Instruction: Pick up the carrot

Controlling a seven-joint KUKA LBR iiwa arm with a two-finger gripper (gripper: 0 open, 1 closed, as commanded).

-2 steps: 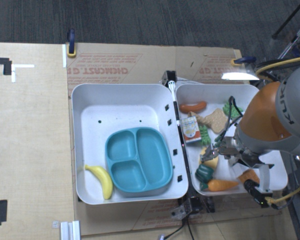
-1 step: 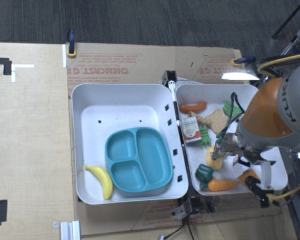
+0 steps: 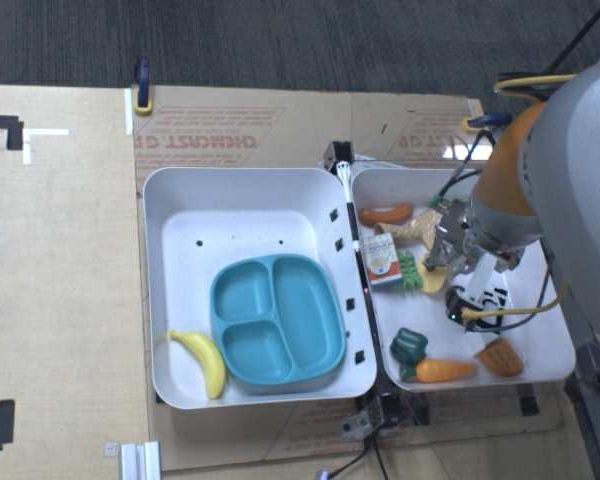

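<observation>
At the near edge of the right bin [image 3: 545, 343], the carrot [image 3: 445, 370] is lying flat along the front wall, pointing across the bin. A dark green vegetable [image 3: 410, 346] is sitting against the carrot's left end, and a brown pastry [image 3: 501, 356] is resting just beside its right end. In the left bin [image 3: 180, 218], a banana [image 3: 205, 360] is lying in the near left corner, touching the rim of a teal divided plate [image 3: 278, 318] that is taking up much of that bin's floor. Farther back in the right bin, the gripper [image 3: 438, 256] is hanging low over a cluster of toys, well apart from the carrot. How wide it is spread, and whether it has hold of anything, cannot be told from this angle. Beside it to the left, a small carton [image 3: 381, 258] is leaning near the bin's left wall, with a green toy [image 3: 410, 270] and a yellow piece [image 3: 435, 281] next to it. Behind those, a tan bread piece [image 3: 415, 230] is lying close to the gripper, and a sausage [image 3: 386, 213] is lying near the far wall. The arm [image 3: 580, 168] is reaching in from the right above the bin. Beyond both bins, a cardboard sheet [image 3: 210, 138] is covering the bench.
</observation>
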